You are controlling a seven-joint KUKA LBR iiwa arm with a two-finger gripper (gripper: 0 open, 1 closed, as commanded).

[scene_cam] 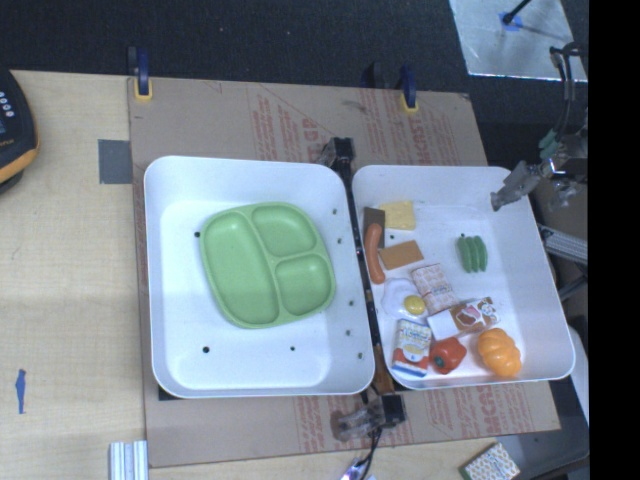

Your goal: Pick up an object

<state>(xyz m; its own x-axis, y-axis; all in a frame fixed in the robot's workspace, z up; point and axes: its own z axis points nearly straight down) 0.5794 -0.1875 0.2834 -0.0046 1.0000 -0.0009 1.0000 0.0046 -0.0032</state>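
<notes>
The right white bin holds several toy foods: a yellow cheese square, a red sausage, a brown toast slice, a green vegetable, a fried egg, a small carton, a red pepper and an orange fruit. My gripper hangs over the bin's far right corner, apart from all of them, with nothing seen in it. The green vegetable is the nearest item, below and left of it.
The left white bin carries a green three-section plate. A narrow divide with black clips separates the two bins. Both rest on a cardboard sheet clamped at its far edge. A dark and yellow device sits at the far left.
</notes>
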